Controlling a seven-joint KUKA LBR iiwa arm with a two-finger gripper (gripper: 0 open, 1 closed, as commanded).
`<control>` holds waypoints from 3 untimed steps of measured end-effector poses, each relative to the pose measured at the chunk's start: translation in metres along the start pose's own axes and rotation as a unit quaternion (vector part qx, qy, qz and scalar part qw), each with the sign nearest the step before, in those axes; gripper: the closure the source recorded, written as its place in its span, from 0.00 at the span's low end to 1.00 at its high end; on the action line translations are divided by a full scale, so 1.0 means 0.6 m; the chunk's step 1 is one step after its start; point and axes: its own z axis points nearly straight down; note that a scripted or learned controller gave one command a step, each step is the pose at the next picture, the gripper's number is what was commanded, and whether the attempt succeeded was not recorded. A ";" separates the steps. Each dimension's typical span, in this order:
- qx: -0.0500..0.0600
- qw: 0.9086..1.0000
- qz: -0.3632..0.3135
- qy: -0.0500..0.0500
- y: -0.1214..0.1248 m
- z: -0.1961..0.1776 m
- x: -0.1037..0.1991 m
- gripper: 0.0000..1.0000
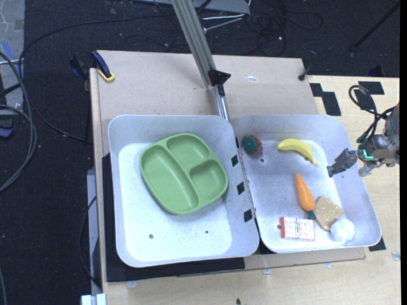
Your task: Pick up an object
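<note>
Sitting on the desk (pixel 159 75) are two shallow white bins side by side, and the left bin (pixel 127 234) carries a green divided plate (pixel 184 172) with three compartments, lying flat and a little turned. Over in the right bin (pixel 280 170) we've got the smaller stuff: a yellow banana (pixel 297 148) near the far wall, an orange carrot (pixel 304 192) below it running lengthwise toward the near edge, and just beside the carrot's lower end a tan, bread-like piece (pixel 327 212) whose shape is hard to read. Touching that piece at the near right corner is a white rounded lump (pixel 342 231), washed out against the bin, so what it is I can't say. A small red-and-white box (pixel 297 228) lies flat near the front wall, its print too small to read. Up by the divider sits a little round green-and-red thing (pixel 252 145), blurry. At the right edge the arm is cut off by the frame, and the hand (pixel 341 162) hovers at the right bin's rim, dark and small; whether it is wide or narrow I cannot tell, and nothing shows in it.
</note>
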 end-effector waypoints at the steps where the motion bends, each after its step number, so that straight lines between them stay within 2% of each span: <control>1: -0.001 1.000 0.000 0.000 0.001 -0.001 0.000 0.00; 3: 0.001 1.000 0.001 0.000 0.004 0.149 -0.018 0.00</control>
